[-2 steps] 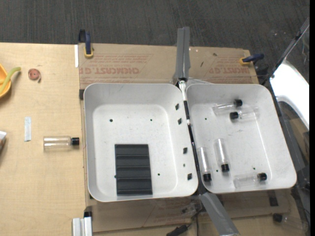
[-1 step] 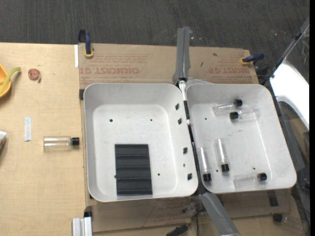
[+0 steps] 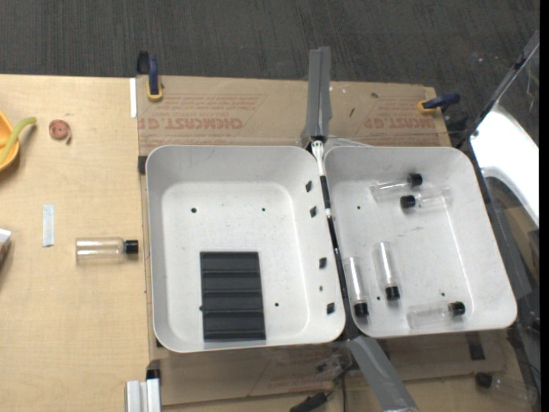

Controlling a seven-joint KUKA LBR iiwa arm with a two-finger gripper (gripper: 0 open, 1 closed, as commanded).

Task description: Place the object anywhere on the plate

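Five clear black-capped vials [image 3: 388,269] lie in the right bin [image 3: 480,230], the ribbed black plate [image 3: 232,296] in the left bin [image 3: 171,230]; gripper state cannot be told.

I am seeing a black ribbed plate [image 3: 232,295] lying in the left bin [image 3: 171,178]; five clear vials are lying in the right bin [image 3: 480,230].

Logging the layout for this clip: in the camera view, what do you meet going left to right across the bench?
Yellow object at the edge → loose clear vial on the bench → left bin holding the dark ribbed plate → right bin holding five clear black-capped vials.
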